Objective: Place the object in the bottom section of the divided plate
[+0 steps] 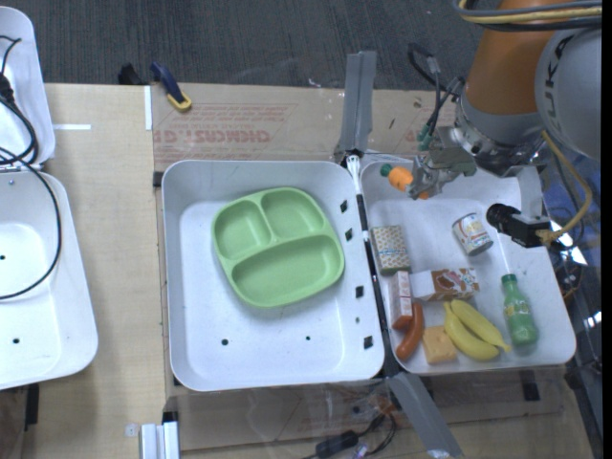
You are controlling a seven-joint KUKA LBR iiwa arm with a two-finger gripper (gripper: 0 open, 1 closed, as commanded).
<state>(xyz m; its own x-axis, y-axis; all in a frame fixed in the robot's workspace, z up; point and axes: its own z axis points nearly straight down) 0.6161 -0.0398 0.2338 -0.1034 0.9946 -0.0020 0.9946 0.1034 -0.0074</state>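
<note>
Green plastic, the divided plate (278, 248) is lying in the left bin (191, 333), slightly turned, with two small sections at the top and one long section at the bottom. All three sections are showing bare.

Readable writing is limited. Red lettering is running upside down across the brown cardboard sheet (249, 127) on the tabletop (105, 142) behind the bins; it cannot be read with confidence. Labels on the packets are too small to read.

The right bin (545, 347) is holding a small orange object (399, 175) at its top left corner, a patterned box (390, 249), a tin can (471, 234), a brown and white packet (442, 285), a sausage (409, 331), a yellow block (440, 345), bananas (473, 328) and a green bottle (518, 308).

The gripper (426, 182) is hanging over the top left corner of the right bin, just beside the orange object. How far it is open cannot be told, and nothing is visibly held in it. The arm (521, 55) is reaching in from the right, its cables (435, 94) trailing beside the wrist.

A blue and yellow clamp (170, 87) is lying on the tabletop's far edge. A grey bar (356, 103) is standing between the bins.
</note>
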